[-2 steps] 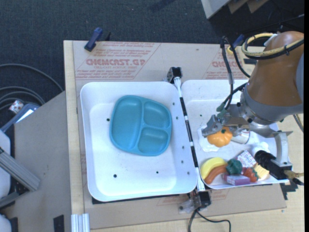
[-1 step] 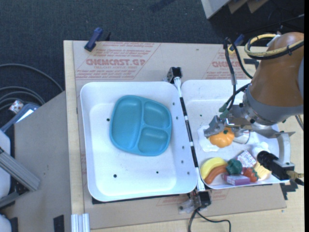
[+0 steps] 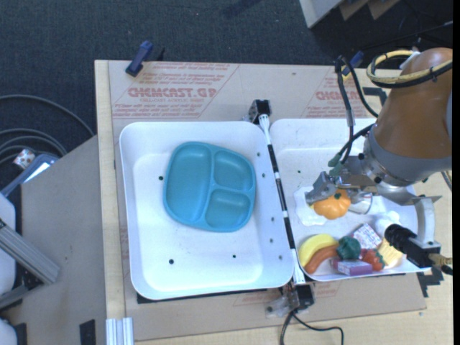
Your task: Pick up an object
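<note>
Orange toy fruit [image 3: 331, 206] just under hand [image 3: 325, 190], right bin [image 3: 302, 139]

A robotics lab is indicated: two white bins [image 3: 136, 214] are fixed on a paper-masked worktop [image 3: 180, 85], loose cables [image 3: 43, 131] are laid on dark carpet [image 3: 72, 20], and an industrial arm [image 3: 413, 121] is mounted alongside.

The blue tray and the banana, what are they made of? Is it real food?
The blue tray looks like moulded plastic: one even colour, smooth, with rounded compartments and a soft sheen. The banana looks like toy plastic too, not real: flat bright yellow, glossy, no brown marks. I can't be certain from above.
</note>
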Motion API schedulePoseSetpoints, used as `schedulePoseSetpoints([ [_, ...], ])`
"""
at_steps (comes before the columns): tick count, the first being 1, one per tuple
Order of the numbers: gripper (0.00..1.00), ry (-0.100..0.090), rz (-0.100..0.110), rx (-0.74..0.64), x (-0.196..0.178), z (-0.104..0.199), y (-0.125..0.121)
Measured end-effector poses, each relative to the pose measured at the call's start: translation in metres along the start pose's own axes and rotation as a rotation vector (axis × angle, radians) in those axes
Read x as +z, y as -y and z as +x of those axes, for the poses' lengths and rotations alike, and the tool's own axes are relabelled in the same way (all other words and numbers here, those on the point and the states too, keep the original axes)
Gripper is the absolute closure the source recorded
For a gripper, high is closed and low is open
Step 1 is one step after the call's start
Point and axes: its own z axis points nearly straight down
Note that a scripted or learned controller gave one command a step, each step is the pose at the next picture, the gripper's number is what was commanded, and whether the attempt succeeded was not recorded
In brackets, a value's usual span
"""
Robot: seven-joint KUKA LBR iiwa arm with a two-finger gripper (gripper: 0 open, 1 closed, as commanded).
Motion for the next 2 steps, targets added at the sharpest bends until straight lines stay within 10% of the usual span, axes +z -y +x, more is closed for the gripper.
schedulePoseSetpoints([
  [1, 1.0, -0.001, 0.001, -0.001, 0.003, 0.029, 0.0],
  [2, 1.0, 0.0, 0.002, 0.0, 0.022, -0.013, 0.0],
])
